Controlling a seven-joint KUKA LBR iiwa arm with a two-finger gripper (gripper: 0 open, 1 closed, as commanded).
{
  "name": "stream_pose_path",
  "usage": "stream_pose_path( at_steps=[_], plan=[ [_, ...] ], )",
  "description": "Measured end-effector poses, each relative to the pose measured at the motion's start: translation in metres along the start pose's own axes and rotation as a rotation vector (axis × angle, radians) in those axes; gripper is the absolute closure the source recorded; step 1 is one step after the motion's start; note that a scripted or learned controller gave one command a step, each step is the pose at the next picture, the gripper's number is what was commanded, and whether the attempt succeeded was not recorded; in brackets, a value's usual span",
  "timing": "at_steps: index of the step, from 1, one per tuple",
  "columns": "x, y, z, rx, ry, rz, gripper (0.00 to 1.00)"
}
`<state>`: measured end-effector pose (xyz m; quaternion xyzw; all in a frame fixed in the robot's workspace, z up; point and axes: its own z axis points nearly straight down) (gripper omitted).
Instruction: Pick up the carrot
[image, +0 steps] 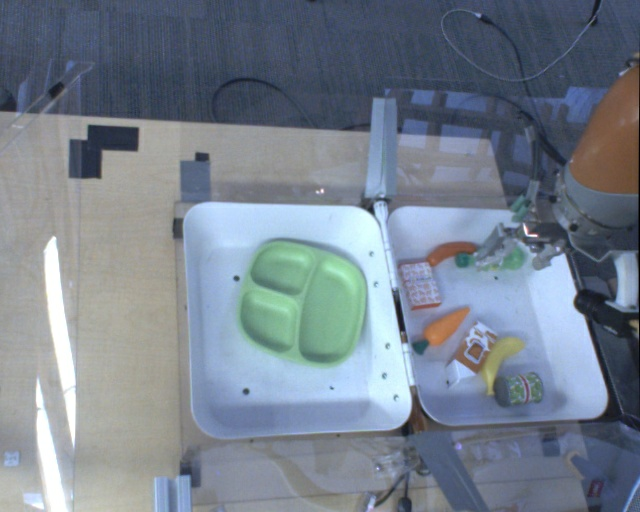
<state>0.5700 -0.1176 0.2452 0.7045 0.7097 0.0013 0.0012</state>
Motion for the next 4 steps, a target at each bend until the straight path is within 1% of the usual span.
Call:
stream_pose_path(
  at_steps=[1,2,3,4],
  plan=[
    [0.018,-0.014,0.14,0.004,0.001,0.094,0.0],
    [0.034,-0.016,0.156,-0.009,0.001,0.162,0.0],
    [0.035,-0.012,0.143,-0.017,0.004,0.16,1.0],
    [0.056,-0.015,0.059,-0.006,-0.002,-0.574,1.0]
  ],
)
